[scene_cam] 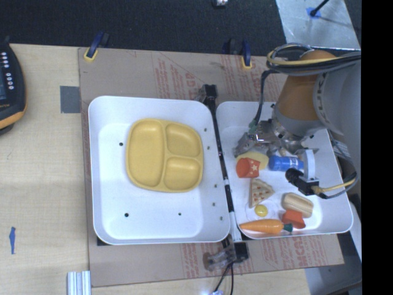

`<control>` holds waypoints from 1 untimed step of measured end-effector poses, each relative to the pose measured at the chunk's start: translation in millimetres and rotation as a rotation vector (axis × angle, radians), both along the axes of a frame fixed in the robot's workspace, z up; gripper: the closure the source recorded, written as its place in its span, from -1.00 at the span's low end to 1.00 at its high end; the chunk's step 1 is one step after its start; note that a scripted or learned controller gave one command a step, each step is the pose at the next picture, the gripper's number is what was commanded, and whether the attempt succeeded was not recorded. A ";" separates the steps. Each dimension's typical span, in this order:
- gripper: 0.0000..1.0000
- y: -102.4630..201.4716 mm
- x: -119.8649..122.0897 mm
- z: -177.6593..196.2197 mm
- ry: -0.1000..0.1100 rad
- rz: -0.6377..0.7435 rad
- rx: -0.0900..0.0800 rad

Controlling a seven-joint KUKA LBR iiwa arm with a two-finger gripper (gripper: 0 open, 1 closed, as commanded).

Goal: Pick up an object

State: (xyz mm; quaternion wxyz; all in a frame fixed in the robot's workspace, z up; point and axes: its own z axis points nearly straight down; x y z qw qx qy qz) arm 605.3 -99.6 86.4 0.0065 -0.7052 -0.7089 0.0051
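Observation:
My gripper (253,139) hangs low over the upper left of the right bin (341,221), under the grey arm with its orange band (301,97). Just below it lie a red and yellow toy (248,166) and a blue and white container (284,163). Further toward the front sit a pizza slice toy (260,190), a small yellow ball (261,211), a carrot (265,227), a hot dog bun (297,203) and a small red piece (293,219). Nothing shows in the gripper's hold.
In the left bin (110,214) lies a yellow divided plate (164,155). A black ridge (220,165) separates the two bins. A cable (331,189) loops from the arm over the right bin's right side. A dark handset (9,85) rests at the far left.

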 end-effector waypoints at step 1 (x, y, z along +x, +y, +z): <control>-1.00 -8.9 53.7 6.4 -0.019 0.002 -0.003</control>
